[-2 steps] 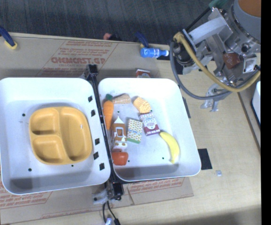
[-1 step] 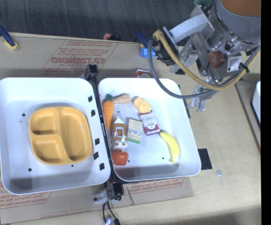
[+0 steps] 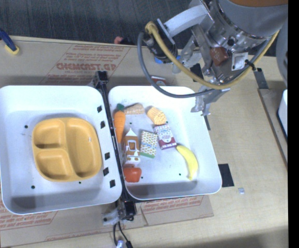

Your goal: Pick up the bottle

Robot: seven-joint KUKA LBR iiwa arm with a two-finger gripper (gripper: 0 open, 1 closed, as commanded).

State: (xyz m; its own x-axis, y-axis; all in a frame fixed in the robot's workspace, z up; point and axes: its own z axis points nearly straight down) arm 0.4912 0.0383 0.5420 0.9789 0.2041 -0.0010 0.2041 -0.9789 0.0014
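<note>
Fingers (image 3: 203, 106) hover above the right bin's (image 3: 206, 159) far edge.

A tan desk (image 3: 252, 200) fills most of the view, with flattened brown cardboard (image 3: 82, 61) printed in red lettering spread over it. Beyond the desk's far edge lies dark grey carpeted floor (image 3: 61, 9). A small black square patch (image 3: 225, 175) sits on the desk surface. The light is even and soft.

The bottle (image 3: 131, 148) is small, with an orange-and-white label and a white cap, lying lengthwise in the right bin (image 3: 203, 138), low and left of frame centre, touching the carrot (image 3: 119, 125) and tomato (image 3: 132, 174).
</note>
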